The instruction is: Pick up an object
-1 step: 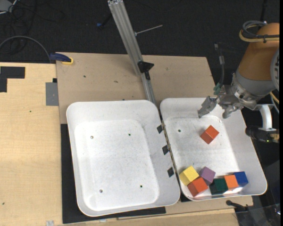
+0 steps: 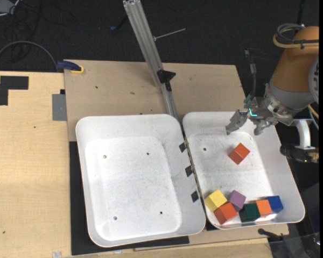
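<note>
In the right bin point(image 2: 274, 168), a red-orange cube point(image 2: 239, 153) lies alone near the middle. Along that bin's front edge several cubes sit bunched together: yellow point(image 2: 216, 199), purple point(image 2: 237, 198), red point(image 2: 225, 213), dark green point(image 2: 250, 212), orange point(image 2: 264, 206) and blue point(image 2: 275, 203). My gripper point(image 2: 247, 123) hangs over the bin's far part, above and behind the lone red-orange cube. Its two fingers are spread apart with nothing between them.
The left bin point(image 2: 132, 179) sits beside the right one, with black clips along the shared edge. A slanted aluminium rail point(image 2: 151, 52) rises behind the bins. The grey arm with its orange band point(image 2: 293, 71) comes in from the right.
</note>
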`<action>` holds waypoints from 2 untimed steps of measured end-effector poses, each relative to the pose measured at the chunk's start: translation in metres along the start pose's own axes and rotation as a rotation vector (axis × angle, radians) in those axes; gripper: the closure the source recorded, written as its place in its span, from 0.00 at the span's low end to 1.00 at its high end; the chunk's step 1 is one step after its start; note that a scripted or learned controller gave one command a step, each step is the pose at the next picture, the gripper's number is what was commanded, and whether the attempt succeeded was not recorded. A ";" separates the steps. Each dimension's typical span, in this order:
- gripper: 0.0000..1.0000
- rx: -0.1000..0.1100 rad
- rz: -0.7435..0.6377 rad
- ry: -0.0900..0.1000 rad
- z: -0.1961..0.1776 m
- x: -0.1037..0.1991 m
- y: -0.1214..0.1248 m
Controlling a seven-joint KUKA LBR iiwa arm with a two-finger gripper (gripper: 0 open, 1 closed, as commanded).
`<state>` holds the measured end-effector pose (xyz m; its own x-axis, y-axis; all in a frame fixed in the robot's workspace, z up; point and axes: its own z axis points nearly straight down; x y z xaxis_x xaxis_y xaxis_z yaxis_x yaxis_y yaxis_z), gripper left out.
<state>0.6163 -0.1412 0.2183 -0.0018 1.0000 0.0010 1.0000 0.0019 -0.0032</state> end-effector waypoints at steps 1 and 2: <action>1.00 0.001 -0.002 0.001 -0.010 0.000 0.000; 1.00 -0.010 0.004 -0.005 -0.178 -0.067 -0.034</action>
<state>0.5834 -0.2083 0.3962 0.0025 1.0000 -0.0041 1.0000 -0.0025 0.0067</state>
